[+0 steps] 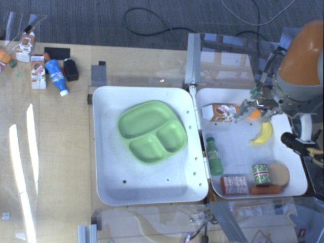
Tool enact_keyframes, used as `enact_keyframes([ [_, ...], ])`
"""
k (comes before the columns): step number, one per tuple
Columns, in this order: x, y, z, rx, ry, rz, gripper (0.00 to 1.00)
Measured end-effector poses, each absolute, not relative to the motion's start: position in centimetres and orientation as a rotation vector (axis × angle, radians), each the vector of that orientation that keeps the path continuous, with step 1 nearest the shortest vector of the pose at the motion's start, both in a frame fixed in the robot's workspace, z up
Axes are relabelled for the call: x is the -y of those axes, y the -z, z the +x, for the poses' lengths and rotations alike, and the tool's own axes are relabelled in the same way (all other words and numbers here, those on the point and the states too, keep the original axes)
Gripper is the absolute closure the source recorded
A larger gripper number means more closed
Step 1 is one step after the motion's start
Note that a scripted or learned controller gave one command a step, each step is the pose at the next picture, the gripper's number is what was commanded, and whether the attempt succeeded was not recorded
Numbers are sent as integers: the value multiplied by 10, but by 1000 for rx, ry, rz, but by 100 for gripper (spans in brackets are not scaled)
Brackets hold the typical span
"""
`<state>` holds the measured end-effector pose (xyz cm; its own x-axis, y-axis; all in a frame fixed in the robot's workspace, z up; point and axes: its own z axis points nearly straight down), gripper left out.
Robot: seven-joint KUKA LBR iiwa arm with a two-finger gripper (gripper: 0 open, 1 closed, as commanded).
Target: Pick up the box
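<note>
Bright, even light is falling from above; glare streaks are running down the bench point(30, 151) at lower left, and edges are looking slightly soft.

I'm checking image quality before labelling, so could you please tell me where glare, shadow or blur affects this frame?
Camera view: bright glare streaks cross the bench at left; the left bin shows a soft shadow along its near inner edge; the green divided plate is evenly lit; the gripper near the box looks slightly blurred.
</note>
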<state>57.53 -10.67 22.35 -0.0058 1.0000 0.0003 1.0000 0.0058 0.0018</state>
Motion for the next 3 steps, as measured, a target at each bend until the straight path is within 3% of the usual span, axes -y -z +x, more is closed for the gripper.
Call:
enact_keyframes([
  [1, 92, -99, 569, -2253, -5, 2186, 0],
  [2, 103, -89, 498, -2248, -16, 2176, 0],
  [3, 108, -90, 495, -2391, -21, 2010, 0],
])
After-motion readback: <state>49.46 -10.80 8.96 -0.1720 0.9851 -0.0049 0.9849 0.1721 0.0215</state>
